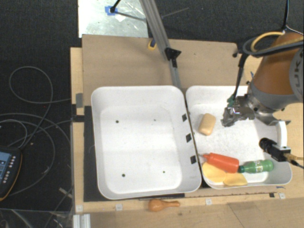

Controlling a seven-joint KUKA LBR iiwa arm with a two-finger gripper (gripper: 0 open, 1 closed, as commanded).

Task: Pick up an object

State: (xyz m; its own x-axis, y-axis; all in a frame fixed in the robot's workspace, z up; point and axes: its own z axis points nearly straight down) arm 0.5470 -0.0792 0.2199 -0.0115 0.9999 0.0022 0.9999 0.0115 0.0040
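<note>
You are looking at the approach step: the gripper [231,116] is hanging over the right bin [199,95], and nothing is sitting between its fingers. Whether those fingers are apart or together, I cannot tell; they are too small and dark against the metal.

The nearest candidate is the tan block [206,124], lying just beside the gripper at about its eight o'clock, near the bin's left wall. It is looking soft-edged and matte, likely foam or sponge. The next move is probably calling for a short shift toward it, then a descent.

At the bin's six o'clock, an orange bottle [222,162], a green bottle [255,166] and yellow pieces [223,175] are crowding together, smooth and rounded, harder to single out.
</note>
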